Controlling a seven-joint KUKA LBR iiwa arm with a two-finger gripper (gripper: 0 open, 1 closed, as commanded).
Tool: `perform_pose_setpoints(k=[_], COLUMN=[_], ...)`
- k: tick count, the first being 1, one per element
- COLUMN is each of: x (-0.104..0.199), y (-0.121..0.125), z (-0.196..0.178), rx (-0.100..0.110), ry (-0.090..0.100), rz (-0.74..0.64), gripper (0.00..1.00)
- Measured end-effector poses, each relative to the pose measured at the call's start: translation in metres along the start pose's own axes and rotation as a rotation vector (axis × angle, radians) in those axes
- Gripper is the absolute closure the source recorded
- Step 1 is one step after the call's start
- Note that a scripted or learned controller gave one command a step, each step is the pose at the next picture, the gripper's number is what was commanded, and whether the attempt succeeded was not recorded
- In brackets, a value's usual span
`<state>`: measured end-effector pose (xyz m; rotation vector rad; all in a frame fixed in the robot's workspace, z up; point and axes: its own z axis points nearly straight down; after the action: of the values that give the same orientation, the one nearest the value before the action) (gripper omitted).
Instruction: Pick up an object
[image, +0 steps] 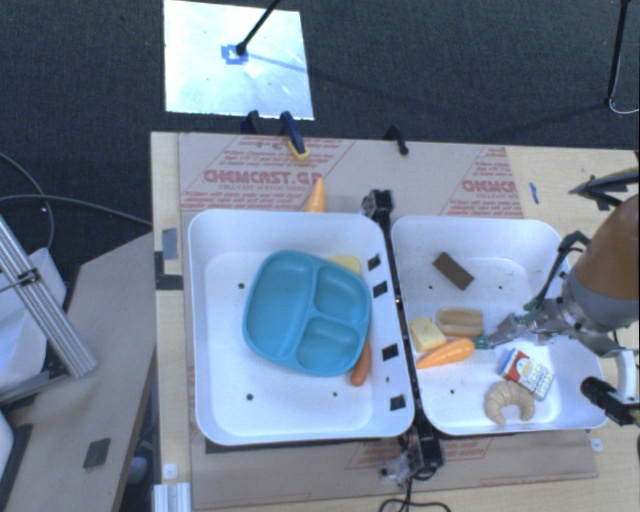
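Red lettering reading "CHEMCAST" is showing on the brown protective sheet (262, 172) behind the bins. The same print is repeating, upside down, at right.

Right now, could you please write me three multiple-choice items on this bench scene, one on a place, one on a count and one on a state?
1. Where does the blue plastic compartment tray lie?
A. in the left white bin
B. in the right white bin
C. on the cardboard outside the bins

2. How many compartments does that tray have?
A. one
B. three
C. six

3. How does the tan toy croissant lie in relation to the pincer?
A. between its fingers
B. apart from it, on the bin floor
C. lifted above the bin

Answers: 1 A, the tray rests on the floor of the left white bin. 2 B, one long section and two smaller ones show. 3 B, the croissant sits nearer the right white bin's front wall, with the pincer further back, by the orange toy carrot.
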<state>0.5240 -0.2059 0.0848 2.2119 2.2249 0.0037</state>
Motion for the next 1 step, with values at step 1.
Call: perform_pose_setpoints(k=[1], x=[-0.0007], y=[-0.0393], z=[0.0008], rx=[0.007], ry=[0.002], rz=[0.006], gripper=[0.0])
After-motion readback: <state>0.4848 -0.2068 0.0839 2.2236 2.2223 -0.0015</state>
